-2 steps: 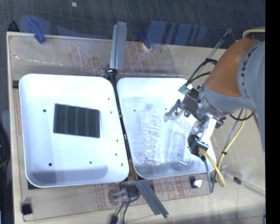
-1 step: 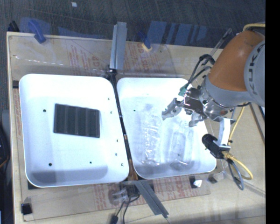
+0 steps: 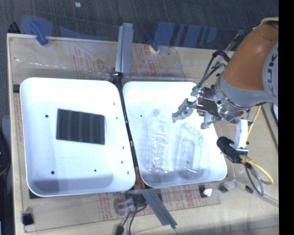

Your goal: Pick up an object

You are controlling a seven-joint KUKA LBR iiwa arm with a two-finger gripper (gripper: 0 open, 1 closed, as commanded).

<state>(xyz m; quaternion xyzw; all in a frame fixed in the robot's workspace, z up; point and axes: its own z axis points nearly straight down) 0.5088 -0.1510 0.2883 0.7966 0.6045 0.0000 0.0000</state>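
Two clear plastic bottles lie in the right bin, under the gripper.

From the left: a dark ribbed rectangular pad lies flat in the left bin. In the right bin, glossy transparent bottles and lie side by side toward six o'clock. The gripper hangs at two o'clock, jaws spread, holding nothing.

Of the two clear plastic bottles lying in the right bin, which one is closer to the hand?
The right-hand clear plastic bottle, lying just below the hand; the other bottle lies farther left.
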